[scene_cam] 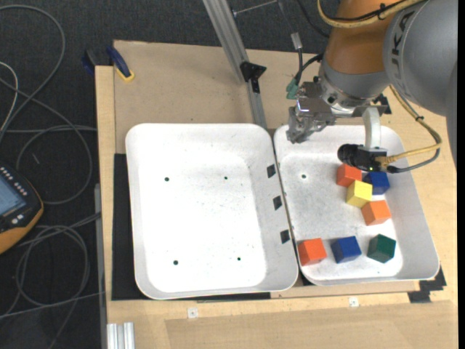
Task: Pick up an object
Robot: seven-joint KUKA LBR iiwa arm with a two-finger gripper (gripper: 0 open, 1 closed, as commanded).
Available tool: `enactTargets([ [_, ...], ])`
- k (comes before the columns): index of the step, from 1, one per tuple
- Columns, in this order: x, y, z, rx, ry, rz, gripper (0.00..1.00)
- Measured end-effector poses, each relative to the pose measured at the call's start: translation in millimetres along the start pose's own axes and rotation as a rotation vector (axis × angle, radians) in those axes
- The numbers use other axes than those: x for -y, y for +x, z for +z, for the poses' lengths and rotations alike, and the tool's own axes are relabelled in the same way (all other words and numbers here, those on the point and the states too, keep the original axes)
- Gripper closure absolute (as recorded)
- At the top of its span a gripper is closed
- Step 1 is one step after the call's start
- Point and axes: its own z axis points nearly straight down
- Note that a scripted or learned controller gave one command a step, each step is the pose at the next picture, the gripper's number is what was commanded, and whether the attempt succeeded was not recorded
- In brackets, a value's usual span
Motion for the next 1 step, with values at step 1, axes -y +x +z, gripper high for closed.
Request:
enactTargets([
  [1, 10.7, 54.5, -3.1, 0.000, -0.001, 0.000, 1.00],
])
